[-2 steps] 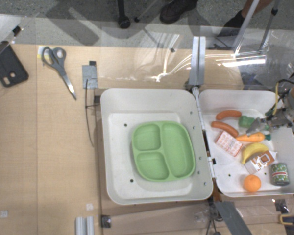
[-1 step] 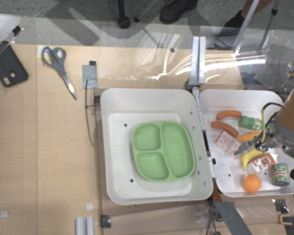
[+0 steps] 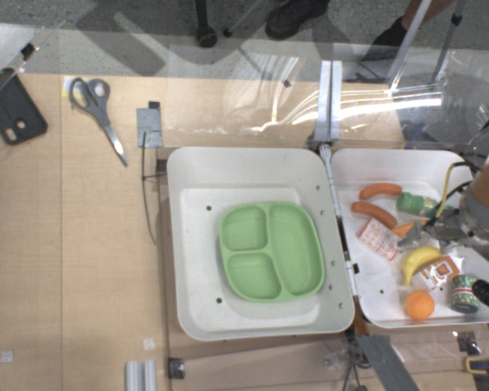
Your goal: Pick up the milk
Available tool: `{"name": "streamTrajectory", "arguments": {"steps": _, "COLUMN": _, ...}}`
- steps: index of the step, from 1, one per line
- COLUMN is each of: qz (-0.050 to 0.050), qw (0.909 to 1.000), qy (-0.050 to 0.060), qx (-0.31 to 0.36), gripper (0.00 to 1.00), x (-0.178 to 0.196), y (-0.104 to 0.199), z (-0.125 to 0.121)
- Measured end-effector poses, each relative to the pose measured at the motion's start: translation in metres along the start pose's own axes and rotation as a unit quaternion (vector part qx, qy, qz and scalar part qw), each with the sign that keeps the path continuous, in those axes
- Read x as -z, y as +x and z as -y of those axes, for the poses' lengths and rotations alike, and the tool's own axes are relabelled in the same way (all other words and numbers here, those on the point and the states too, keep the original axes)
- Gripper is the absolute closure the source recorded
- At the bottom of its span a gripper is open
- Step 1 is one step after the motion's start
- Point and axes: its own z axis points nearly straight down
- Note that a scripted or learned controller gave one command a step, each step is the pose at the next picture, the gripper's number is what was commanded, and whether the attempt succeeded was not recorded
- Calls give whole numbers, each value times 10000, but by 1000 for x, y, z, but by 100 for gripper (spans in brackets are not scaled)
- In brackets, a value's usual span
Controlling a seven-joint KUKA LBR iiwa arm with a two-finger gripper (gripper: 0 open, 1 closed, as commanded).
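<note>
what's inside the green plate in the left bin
Nothing visible lies in the green plate: all three compartments show bare green. The left bin floor directly beneath the plate is covered, so anything under it stays hidden.
</note>
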Motion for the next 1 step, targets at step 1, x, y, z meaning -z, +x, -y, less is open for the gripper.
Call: {"name": "streamTrajectory", "arguments": {"steps": 1, "qz": -6, "qw": 9999, "qy": 12, "qx": -121, "gripper": 0, "x": -11, "y": 48, "z": 27}}
